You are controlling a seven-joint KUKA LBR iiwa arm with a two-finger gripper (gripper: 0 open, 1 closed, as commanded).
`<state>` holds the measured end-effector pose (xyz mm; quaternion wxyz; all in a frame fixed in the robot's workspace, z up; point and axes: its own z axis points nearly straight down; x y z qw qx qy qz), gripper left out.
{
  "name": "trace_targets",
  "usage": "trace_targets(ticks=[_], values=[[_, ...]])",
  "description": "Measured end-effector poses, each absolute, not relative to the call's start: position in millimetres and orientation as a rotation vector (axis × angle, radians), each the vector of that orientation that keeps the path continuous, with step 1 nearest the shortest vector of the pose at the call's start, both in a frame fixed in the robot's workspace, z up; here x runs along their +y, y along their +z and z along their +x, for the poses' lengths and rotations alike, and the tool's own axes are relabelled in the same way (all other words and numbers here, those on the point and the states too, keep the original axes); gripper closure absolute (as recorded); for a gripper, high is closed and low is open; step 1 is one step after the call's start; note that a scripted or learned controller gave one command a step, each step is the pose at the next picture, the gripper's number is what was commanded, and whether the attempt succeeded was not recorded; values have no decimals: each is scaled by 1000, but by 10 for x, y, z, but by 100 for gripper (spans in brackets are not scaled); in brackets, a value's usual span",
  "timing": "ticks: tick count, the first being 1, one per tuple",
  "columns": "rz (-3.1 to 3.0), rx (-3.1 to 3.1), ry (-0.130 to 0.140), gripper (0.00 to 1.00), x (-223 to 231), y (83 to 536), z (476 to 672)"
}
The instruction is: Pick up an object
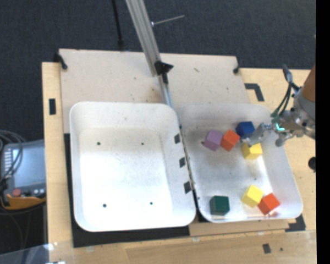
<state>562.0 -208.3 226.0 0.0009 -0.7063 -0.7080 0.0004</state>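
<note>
My gripper [268, 134] hangs over the right bin's [280, 169] far right side, open, with nothing between its fingers. Just left of and below it lies a yellow block [252, 150]. A blue block [245, 128] sits to its left, with an orange block [229, 140] and a purple block [212, 139] further left in a row. Near the bin's front edge lie a green block [219, 204], a second yellow block [253, 194] and a red-orange block [269, 203]. The arm's wrist [303, 111] comes in from the right.
The left bin [126, 164] stands beside the right one, sharing a raised divider [184, 158]. A slanted metal pole [146, 32] rises from behind the bins. A small device with cables [19, 172] sits off the bench at the left.
</note>
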Motion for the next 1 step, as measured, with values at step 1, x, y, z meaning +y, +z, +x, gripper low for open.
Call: trace_targets(ticks=[1], values=[[-2219, -2226, -2, 0, -2083, 2281, 5628]])
